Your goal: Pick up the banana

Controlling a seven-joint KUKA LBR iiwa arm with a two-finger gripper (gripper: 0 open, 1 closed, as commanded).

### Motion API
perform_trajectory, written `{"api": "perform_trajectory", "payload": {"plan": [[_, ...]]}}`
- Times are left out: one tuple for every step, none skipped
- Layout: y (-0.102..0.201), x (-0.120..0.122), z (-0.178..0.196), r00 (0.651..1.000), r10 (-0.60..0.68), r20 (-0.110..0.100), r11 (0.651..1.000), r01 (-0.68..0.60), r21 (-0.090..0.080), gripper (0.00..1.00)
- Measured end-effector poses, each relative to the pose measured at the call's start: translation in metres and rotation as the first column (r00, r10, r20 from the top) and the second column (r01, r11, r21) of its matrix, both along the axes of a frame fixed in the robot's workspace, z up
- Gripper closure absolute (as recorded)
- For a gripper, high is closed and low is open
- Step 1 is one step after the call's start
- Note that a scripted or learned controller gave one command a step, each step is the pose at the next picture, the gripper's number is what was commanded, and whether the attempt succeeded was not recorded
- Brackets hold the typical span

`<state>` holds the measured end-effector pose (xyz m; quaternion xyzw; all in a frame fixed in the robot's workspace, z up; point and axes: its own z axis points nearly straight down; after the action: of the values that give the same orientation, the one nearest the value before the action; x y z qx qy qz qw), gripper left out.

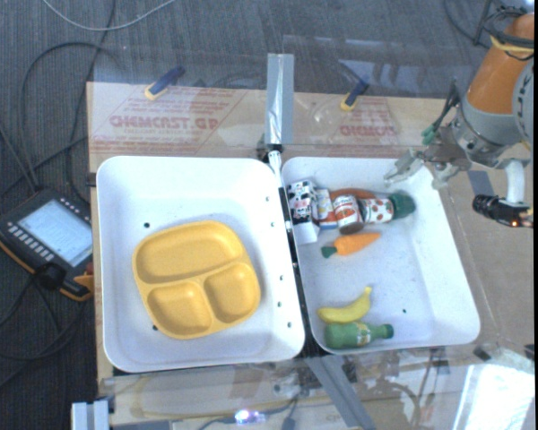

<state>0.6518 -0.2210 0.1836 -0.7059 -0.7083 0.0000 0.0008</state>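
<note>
Banana (346, 309) at lower centre of the right bin (448, 267), touching the green bottle (359, 334) below it. My gripper (416, 165), fingers spread and empty, hovers at upper right. Risk I judge: descending fingers catch the bottle instead.
</note>
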Motion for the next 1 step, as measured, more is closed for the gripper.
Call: {"api": "perform_trajectory", "payload": {"plan": [[0.0422, -0.0752, 0.0169, 0.981, 0.194, -0.001, 0.981, -0.194, -0.002, 0.0]]}}
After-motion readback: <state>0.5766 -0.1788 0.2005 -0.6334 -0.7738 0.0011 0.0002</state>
